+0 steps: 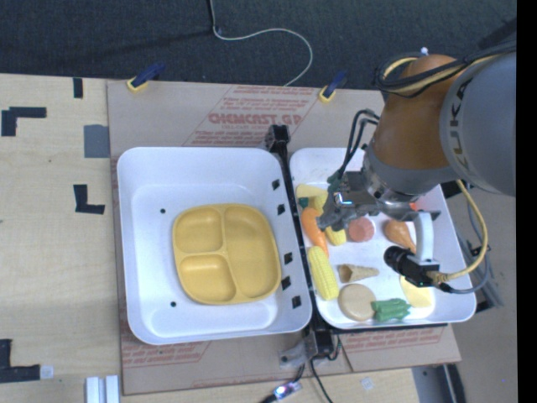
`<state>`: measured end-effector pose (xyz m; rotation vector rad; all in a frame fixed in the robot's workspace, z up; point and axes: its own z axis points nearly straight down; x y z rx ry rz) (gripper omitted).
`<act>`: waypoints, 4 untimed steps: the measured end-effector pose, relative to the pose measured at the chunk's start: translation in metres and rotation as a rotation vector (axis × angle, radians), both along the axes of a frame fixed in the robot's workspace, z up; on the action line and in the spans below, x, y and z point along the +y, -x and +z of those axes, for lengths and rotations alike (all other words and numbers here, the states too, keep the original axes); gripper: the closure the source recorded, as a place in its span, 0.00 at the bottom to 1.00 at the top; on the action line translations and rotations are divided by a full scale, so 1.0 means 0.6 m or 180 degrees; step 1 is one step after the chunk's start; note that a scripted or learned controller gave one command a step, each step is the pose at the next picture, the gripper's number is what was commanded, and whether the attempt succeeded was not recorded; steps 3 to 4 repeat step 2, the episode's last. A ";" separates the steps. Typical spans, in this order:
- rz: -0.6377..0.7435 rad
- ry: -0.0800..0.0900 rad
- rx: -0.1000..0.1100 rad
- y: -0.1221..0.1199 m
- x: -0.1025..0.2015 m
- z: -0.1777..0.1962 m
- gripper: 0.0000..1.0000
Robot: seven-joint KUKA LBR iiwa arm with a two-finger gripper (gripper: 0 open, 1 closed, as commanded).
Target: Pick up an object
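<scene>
Gripper (340,211) state cannot be told; it hovers at the right bin's (457,309) 9 o'clock edge over a small orange plastic carrot (314,227), judged light, rigid and slippery; grasp across its mid-body

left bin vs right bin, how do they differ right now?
Contents: the left bin holds one yellow divided plate; the right bin holds many small toy foods, among them a corn cob and a carrot.
Arm: the tool hangs over the right bin, while no part of the arm is above the left bin.
Shared: both are shallow, white, and sit side by side on the cardboard sheet.
</scene>
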<state>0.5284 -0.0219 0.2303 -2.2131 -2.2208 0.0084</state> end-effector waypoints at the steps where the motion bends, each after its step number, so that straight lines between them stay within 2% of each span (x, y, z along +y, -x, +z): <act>1: -0.0003 0.0006 -0.0003 -0.017 -0.005 -0.016 1.00; 2: -0.0007 0.0002 -0.0007 -0.004 -0.010 0.002 1.00; 4: -0.0007 0.0002 -0.0007 -0.004 -0.010 0.002 1.00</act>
